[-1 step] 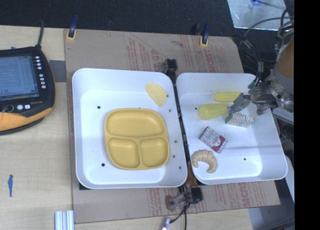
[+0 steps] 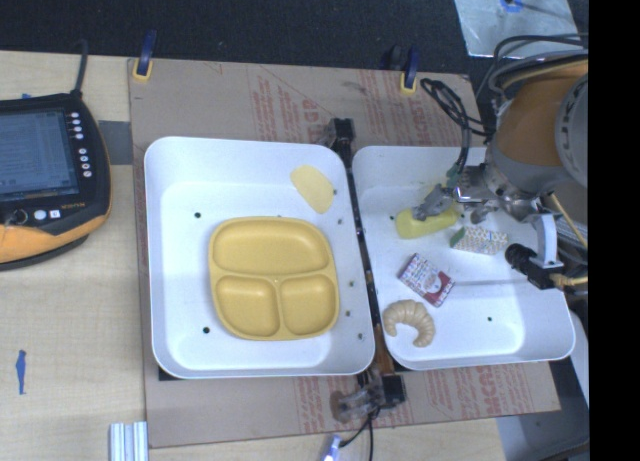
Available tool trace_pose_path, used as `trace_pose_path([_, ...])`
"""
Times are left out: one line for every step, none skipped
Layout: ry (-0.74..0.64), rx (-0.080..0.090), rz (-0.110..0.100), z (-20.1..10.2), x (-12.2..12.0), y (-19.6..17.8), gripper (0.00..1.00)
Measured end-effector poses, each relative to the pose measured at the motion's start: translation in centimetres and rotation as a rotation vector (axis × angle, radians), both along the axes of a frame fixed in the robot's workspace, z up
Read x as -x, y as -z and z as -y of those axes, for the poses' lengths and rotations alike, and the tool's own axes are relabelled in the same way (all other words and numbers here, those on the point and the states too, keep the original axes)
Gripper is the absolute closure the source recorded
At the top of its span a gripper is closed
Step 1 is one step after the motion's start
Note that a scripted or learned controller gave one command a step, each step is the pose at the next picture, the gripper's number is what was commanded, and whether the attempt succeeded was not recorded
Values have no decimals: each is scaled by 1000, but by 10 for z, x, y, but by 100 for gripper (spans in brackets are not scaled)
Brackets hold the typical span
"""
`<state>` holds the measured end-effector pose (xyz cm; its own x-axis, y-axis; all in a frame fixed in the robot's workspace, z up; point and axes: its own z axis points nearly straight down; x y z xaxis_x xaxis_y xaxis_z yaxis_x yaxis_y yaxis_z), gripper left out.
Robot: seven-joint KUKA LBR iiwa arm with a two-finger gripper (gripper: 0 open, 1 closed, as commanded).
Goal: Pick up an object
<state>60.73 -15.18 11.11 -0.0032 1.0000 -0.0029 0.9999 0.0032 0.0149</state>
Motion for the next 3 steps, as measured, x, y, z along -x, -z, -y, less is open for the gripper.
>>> trace_pose_path([1, -6, -27, 15, -45, 21, 0])
trace_pose_path([-4, -2, -19, -46, -20, 19, 0])
trace_pose_path([-1, -1, -21, -48, -3, 19, 0])
